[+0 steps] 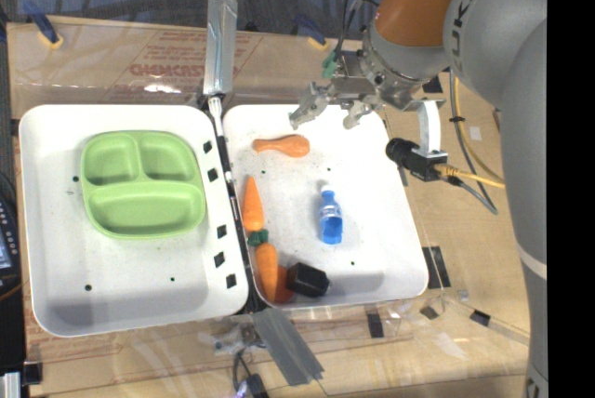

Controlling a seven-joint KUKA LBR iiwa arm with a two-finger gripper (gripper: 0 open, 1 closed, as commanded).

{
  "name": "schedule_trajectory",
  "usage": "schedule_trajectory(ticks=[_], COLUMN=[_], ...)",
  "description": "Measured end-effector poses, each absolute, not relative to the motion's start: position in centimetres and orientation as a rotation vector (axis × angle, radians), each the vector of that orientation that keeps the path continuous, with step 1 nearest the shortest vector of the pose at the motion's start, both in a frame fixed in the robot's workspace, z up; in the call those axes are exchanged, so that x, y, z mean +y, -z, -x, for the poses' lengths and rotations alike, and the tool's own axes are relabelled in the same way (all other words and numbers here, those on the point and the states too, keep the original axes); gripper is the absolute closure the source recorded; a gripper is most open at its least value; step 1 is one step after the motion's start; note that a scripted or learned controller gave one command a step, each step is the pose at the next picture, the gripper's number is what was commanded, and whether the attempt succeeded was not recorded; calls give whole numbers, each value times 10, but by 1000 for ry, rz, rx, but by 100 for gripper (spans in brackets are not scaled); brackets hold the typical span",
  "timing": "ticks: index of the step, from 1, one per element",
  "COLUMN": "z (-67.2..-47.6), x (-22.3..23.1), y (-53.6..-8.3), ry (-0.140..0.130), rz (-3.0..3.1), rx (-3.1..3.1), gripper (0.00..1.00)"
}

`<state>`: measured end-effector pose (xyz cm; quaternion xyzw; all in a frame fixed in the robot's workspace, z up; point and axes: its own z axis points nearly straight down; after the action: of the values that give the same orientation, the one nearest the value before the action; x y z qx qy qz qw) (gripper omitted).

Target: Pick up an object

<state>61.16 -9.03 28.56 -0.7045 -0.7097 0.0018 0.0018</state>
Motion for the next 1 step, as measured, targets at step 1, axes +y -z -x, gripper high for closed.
schedule_trajectory(ticks=[1], z=[-585], x=[-143], y=[-145], ry=[-11], rz=[2302], rx=[-2127], gripper=[0])
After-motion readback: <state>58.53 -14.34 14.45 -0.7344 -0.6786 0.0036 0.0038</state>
